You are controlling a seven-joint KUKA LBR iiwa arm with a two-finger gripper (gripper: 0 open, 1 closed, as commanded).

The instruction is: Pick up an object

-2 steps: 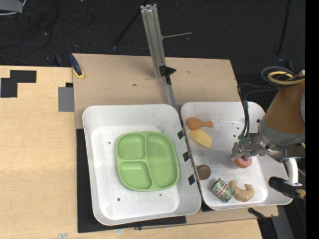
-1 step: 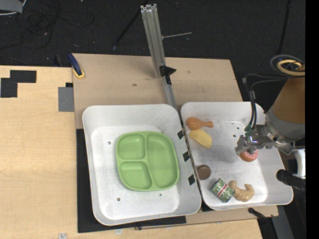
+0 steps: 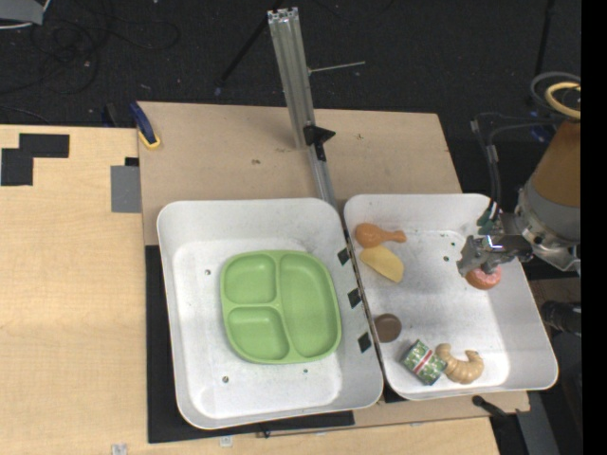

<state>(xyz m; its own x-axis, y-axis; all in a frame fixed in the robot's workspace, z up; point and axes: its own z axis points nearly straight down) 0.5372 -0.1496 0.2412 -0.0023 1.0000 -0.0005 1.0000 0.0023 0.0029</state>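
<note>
The gripper (image 3: 481,257) is hovering directly over a pink round object (image 3: 485,278) by the right bin's (image 3: 531,349) far edge; how its claw is set cannot be told.

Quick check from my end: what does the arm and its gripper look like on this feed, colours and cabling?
The arm enters from the right: a broad orange section above, tapering into a grey wrist. The gripper is small, made of grey and silver metal parts with a small green patch near its top. Dark cables loop beside the arm near the right bin's far corner.
</note>
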